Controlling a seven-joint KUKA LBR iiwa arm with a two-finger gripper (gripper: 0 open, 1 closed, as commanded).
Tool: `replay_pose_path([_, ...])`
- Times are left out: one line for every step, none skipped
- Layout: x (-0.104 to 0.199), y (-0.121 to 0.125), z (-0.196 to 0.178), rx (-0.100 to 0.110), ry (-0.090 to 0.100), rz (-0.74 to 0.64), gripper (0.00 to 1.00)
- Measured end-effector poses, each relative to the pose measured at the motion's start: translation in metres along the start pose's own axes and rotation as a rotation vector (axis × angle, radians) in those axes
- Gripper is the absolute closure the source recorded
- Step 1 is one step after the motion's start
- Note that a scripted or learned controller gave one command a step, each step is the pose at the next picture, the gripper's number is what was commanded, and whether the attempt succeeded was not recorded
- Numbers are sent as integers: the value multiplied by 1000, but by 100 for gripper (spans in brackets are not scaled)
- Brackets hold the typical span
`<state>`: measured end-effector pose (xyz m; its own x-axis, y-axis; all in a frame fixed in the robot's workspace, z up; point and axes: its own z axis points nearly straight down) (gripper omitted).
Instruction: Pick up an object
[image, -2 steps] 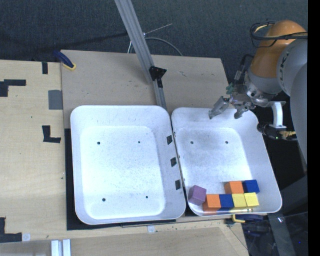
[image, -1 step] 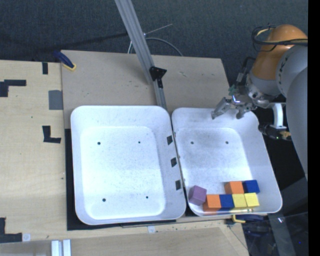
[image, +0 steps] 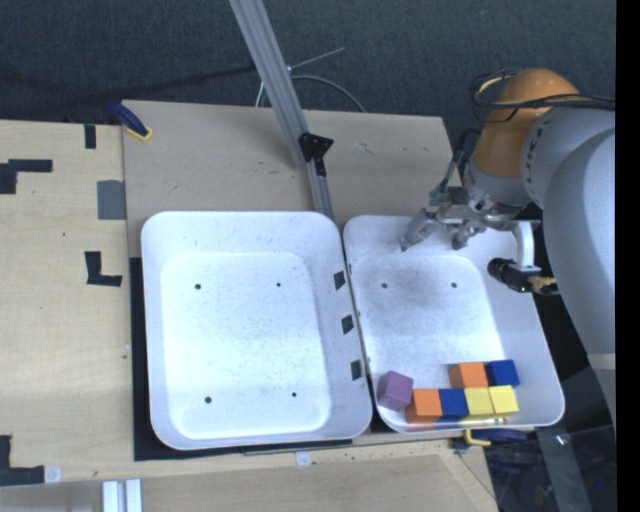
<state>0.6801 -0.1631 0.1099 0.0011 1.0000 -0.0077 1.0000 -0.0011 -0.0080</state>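
Small coloured cubes — purple, orange, blue, yellow — are clustered untouched in the right white bin; the end effector hovers well apart, fingers spread, nothing held.

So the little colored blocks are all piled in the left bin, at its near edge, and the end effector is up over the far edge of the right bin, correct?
Not quite: the colored blocks lie in the right bin, not the left bin. The camera view shows them along its near edge, a purple block at the left end. The end effector is indeed over the right bin's far edge.
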Motion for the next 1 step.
replay_pose_path([26, -2, 16, 7, -11, 6, 0])
